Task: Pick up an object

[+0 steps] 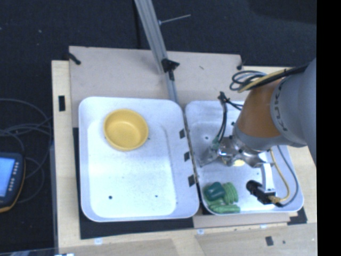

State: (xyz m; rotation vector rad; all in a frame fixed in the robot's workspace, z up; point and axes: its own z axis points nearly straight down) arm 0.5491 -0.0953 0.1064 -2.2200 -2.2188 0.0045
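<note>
**A:** What lies nearest?

**B:** A green object (221, 193), lumpy and ribbed, against the near wall of the right bin (202, 116). Its exact shape is hard to make out, and it may be two pieces.

**A:** And the arm?

**B:** Just beyond it, the tool (221, 152) hangs low over the middle of the right bin, apart from the green object. The grey and orange arm (266, 116) covers it from above, so I cannot tell whether the tool is wide or narrow. Nothing shows held in it. A small yellow patch beside it is too blurred to name.

**A:** Which step is this?

**B:** In my judgement, the approach, with nothing picked up yet. The next move calls for shifting nearer, over the green object, then lowering onto it.

**A:** Anything farther off?

**B:** A yellow bowl (126, 129) sits in the far part of the left bin (133, 180), well apart from the tool. Both bins rest on the pale worktop (106, 73).
</note>
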